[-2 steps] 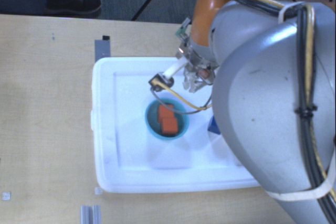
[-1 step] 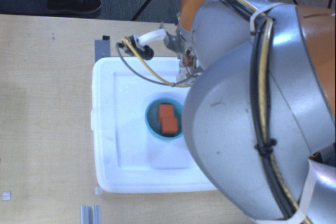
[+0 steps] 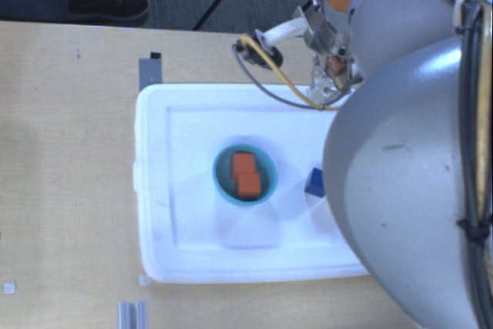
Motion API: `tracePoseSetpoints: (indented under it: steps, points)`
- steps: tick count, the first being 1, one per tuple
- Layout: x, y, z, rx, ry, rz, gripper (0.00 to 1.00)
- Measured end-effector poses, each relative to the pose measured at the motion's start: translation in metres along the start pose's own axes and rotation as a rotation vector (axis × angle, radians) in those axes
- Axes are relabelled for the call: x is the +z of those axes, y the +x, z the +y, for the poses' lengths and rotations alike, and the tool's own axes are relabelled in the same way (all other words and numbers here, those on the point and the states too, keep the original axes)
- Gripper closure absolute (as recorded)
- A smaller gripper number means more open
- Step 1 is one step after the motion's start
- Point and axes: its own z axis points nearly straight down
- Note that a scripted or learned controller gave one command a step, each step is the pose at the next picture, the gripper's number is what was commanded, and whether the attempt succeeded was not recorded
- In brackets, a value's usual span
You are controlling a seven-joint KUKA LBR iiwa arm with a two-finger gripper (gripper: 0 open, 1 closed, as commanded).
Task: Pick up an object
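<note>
1. Because your hand [image 3: 333, 82] hangs over the far rim of the white bin [image 3: 154, 189] with its tip lost against cables and bright plastic, you cannot tell whether it is spread or closed; treat that as unknown before you commit.

2. Pick your target first. A teal bowl [image 3: 245, 174] sits near the bin's middle, well apart from the hand, toward the near-left of it, and it carries an orange block [image 3: 246, 174] that looks like two stacked pieces. A small blue block [image 3: 314, 182] lies on the bin floor nearer the hand's own side, partly hidden by the grey arm [image 3: 408, 181].

3. Judging from this, the blue block is the simpler grasp: it lies on the flat floor, not inside a bowl wall.

4. Bring the hand over the block's centre before you descend, straight down.

5. Watch the yellow cable [image 3: 289, 85] looping beside the hand; it could snag the rim.

6. Lift only once the block is seen between the tips.
</note>
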Motion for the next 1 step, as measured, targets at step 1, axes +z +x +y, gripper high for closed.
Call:
tracePoseSetpoints:
  steps: [1]
  points:
    - [0.0901,-0.0015,-0.0697,0.067,0.003,-0.006,1.00]
